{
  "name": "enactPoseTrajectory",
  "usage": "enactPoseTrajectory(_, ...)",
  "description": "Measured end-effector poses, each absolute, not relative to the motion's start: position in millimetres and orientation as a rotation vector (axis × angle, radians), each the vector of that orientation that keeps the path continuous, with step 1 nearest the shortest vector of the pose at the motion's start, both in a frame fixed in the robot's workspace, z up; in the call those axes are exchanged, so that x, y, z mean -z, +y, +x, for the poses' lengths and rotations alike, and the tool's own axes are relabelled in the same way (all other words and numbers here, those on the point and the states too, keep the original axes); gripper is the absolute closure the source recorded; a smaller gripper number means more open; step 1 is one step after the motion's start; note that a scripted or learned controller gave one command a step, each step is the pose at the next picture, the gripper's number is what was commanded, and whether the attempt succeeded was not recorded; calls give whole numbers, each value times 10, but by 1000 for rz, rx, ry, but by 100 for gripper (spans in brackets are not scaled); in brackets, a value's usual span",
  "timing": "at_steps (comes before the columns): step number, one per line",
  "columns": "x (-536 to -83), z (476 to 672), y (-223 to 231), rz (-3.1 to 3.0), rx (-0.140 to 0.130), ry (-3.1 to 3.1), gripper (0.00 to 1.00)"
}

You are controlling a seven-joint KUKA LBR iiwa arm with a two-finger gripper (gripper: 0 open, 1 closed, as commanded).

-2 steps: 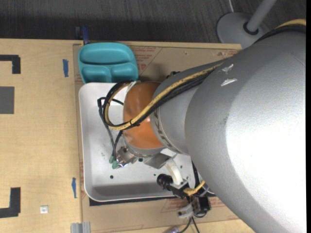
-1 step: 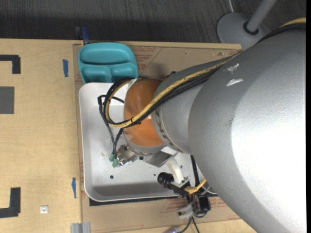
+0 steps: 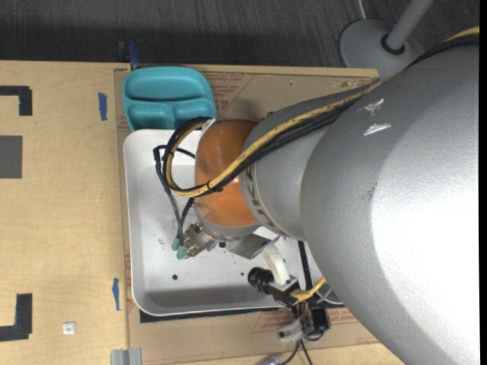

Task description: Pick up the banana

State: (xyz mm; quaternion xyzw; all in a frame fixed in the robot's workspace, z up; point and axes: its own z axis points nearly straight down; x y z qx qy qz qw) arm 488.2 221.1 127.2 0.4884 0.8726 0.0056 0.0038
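Camera view: grey arm with orange band [image 3: 224, 173] reaches down into the shallow white plastic bin [image 3: 144, 204], its gripper [image 3: 185, 245] perhaps at seven o'clock. I cannot tell the gripper's state. A teal moulded plastic tray [image 3: 167, 97] sits at the bin's twelve o'clock.

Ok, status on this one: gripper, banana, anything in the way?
Gripper low inside white bin. Banana not sighted. Arm covers most of bin; teal tray at far edge.
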Motion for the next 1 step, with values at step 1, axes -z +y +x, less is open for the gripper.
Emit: enactPoseTrajectory(1,-1369,4886,2215,1530,-20,2734,100)
